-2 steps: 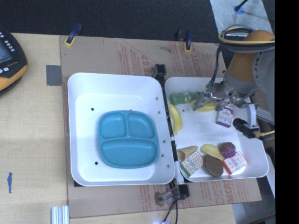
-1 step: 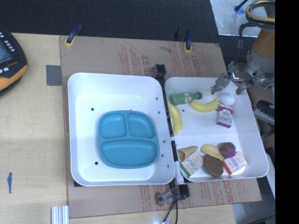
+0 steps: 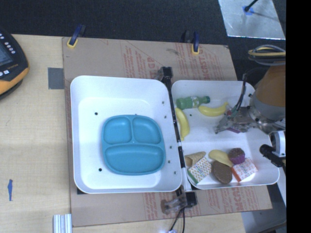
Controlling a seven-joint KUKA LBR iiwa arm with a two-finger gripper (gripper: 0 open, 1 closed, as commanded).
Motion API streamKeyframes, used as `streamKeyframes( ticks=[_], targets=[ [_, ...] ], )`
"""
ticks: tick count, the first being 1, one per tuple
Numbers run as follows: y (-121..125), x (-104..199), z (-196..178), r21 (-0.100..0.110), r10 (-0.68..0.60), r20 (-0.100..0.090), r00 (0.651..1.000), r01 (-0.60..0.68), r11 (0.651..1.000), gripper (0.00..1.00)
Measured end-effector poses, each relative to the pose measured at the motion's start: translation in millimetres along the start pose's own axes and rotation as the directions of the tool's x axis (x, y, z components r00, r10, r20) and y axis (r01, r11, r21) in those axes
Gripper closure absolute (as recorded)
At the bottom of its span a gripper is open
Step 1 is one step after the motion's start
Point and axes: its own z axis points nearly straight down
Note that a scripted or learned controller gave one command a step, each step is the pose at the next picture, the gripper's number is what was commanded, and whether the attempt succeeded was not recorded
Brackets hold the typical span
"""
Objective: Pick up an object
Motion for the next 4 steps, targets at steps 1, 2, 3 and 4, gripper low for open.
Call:
streamKeyframes(
  ticks=[1,2,3,4],
  targets=[
    [70,-20,-101,-0.017,-0.004,0.003,1.000,0.004,1.000,0.00],
    [8,-17,6,0.009,-0.001,-0.006,1.000,0.001,1.000,0.00],
    [-73,-16,3,0.005,0.001,-0.005,1.000,-0.001,1.000,0.00],
    [-69,-16,-8,-0.001,-0.004,-0.002,1.000,0.004,1.000,1.00]
  ],
)
